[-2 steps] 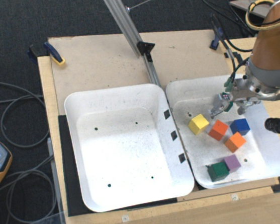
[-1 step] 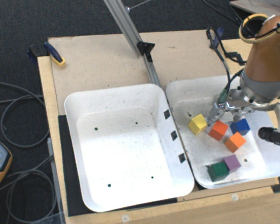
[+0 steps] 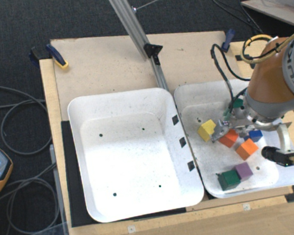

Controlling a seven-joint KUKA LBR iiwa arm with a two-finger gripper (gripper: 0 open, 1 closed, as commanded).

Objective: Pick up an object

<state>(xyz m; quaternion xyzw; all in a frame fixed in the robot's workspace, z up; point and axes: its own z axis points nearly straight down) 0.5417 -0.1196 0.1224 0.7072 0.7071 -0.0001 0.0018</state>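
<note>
In the right bin (image 3: 219, 188) at lower right of the frame, the gripper (image 3: 227, 129) hangs low over the red-orange block (image 3: 228, 140) beside the yellow block (image 3: 207, 129), its grip state unreadable, so it should centre on one block alone before closing.

Both bins (image 3: 119, 104) look like matt white plastic, speckled with dirt. The bench (image 3: 103, 66) looks like bare, smooth wood. The arm's orange band (image 3: 267, 75) is glossy.
</note>
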